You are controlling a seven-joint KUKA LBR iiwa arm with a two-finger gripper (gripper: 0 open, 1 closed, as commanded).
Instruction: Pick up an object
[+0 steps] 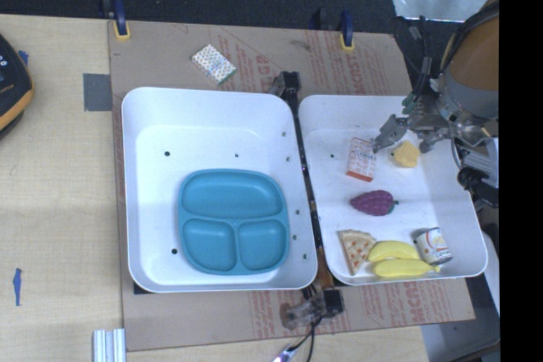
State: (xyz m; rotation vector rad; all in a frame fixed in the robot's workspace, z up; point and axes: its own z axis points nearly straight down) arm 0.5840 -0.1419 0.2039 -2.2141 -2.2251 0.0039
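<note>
The gripper (408,131) hangs spread and empty just over a small yellow lump (406,154) lying near the far wall of the right bin (475,254), seemingly light, rounded, perhaps slippery, best pinched across its middle.

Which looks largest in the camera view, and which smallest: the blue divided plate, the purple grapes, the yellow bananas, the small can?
Largest to smallest, as they look here:
1. blue divided plate, by far
2. yellow bananas
3. purple grapes
4. small can
The bananas and grapes look near in size, so their order is unsure.
</note>
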